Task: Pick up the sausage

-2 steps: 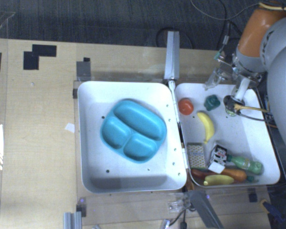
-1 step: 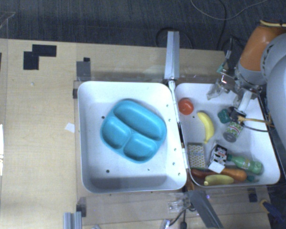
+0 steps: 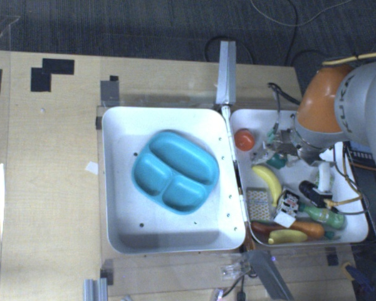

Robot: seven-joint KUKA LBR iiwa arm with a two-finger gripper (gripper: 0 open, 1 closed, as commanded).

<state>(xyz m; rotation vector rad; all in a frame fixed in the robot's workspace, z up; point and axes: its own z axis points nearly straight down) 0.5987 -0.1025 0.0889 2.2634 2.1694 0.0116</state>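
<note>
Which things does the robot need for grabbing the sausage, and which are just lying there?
Needed: sausage, gripper.
Just lying there: banana, tomato, blue plate.

We see even, soft light overhead. The left bin [image 3: 113,168] shows a faint shadow along its near wall. Slight blur throughout.

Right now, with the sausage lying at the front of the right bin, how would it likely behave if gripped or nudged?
The sausage looks smooth and rounded, so it may roll or slip. It lies packed against the yellow piece and the bin wall, so the fingers probably have little room. It looks like a stiff toy.
</note>
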